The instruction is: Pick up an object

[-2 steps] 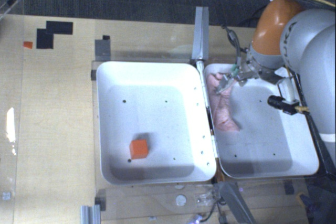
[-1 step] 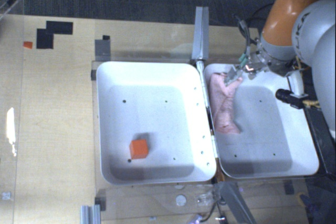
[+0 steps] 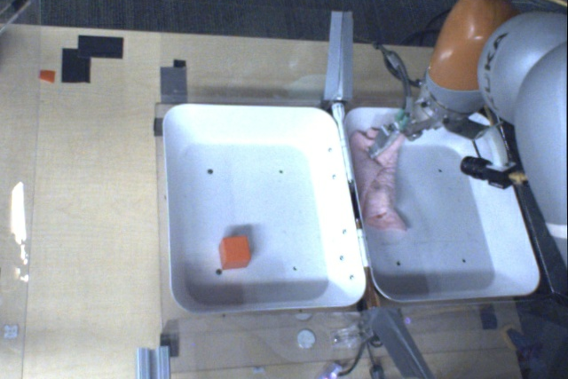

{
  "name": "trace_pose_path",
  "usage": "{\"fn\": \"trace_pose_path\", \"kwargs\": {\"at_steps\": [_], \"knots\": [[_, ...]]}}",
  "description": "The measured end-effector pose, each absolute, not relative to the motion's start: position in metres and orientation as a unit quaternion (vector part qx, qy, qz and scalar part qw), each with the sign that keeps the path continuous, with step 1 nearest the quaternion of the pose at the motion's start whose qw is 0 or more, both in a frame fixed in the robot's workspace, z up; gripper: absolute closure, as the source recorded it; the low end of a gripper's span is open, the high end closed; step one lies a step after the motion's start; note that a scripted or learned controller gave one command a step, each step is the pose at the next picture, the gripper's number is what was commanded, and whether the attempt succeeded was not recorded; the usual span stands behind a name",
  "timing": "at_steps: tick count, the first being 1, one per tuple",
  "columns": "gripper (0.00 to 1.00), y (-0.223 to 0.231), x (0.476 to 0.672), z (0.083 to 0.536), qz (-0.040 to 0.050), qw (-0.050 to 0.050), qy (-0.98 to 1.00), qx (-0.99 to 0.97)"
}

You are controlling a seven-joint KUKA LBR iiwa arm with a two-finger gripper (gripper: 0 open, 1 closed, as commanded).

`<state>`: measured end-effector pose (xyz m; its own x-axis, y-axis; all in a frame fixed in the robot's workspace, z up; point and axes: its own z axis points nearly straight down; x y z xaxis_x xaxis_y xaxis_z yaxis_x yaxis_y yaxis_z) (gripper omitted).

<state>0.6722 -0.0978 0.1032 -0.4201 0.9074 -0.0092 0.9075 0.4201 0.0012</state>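
Observation:
A pale pink, soft, crumpled object (image 3: 377, 182) lies along the left wall of the right bin (image 3: 461, 262). My gripper (image 3: 387, 143) hangs over the upper end of that object, reaching in from the right below the orange band. Its metal fingers touch or nearly touch the pink object's top. A small orange block (image 3: 235, 252) sits in the lower left of the left bin (image 3: 257, 138).
A grey metal divider post (image 3: 337, 58) stands between the bins at the back. Black and orange markers (image 3: 84, 58) lie on the wooden bench at the far left. A black cable fitting (image 3: 486, 169) juts over the right bin.

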Motion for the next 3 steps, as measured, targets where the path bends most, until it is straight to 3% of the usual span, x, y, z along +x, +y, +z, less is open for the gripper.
{"fn": "trace_pose_path", "kwargs": {"at_steps": [1, 2, 3], "knots": [[0.00, -0.100, 0.646, 0.098, 0.0066, 0.014, 0.857, 0.515], [0.00, -0.121, 0.667, 0.098, 0.0050, -0.001, 0.853, 0.521], [1.00, -0.121, 0.672, 0.112, 0.0074, 0.009, 0.854, 0.519]]}}
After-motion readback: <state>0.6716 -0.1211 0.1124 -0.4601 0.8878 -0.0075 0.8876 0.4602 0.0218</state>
